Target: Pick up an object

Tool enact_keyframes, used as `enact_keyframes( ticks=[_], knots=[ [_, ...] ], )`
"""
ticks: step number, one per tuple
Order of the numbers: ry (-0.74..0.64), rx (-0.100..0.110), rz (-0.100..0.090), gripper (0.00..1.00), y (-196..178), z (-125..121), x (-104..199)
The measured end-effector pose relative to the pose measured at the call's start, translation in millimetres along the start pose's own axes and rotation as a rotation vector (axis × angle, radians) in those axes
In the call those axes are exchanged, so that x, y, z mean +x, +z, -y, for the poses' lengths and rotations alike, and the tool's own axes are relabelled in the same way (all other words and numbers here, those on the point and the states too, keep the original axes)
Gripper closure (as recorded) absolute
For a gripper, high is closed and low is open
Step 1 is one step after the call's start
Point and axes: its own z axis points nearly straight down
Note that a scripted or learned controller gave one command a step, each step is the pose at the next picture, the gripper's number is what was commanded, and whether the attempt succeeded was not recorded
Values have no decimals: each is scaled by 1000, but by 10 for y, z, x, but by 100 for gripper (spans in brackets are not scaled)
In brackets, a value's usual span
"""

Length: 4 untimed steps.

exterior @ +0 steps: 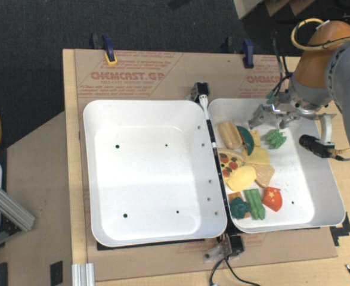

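1. Green toy (275, 139) lies in the right bin (327, 204), just under the hand (274, 118) (fingers look spread, nothing between them).
2. Drop straight, centre over it, avoid neighbouring yellow piece (255, 140).

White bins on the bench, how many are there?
2: one shallow white plastic bin on the left, one shallow white plastic bin on the right holding the toy food. They sit side by side, edges touching.

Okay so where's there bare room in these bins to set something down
The left bin has an open floor from wall to wall. In the right bin, bare floor lies along the right wall, beside the strawberry. It is crowded along the divider, from the bread to the green vegetable, and under the hand.
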Motion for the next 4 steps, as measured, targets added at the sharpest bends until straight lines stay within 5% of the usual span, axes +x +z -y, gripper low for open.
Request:
enact_keyframes(
  ticks=[1,2,3,4],
  knots=[
    [1,1,-8,0,-5,-4,-343],
    [-5,1,-3,0,0,-7,330],
    [3,5,8,0,0,688,740],
    [0,-6,3,0,-3,83,800]
  ],
)
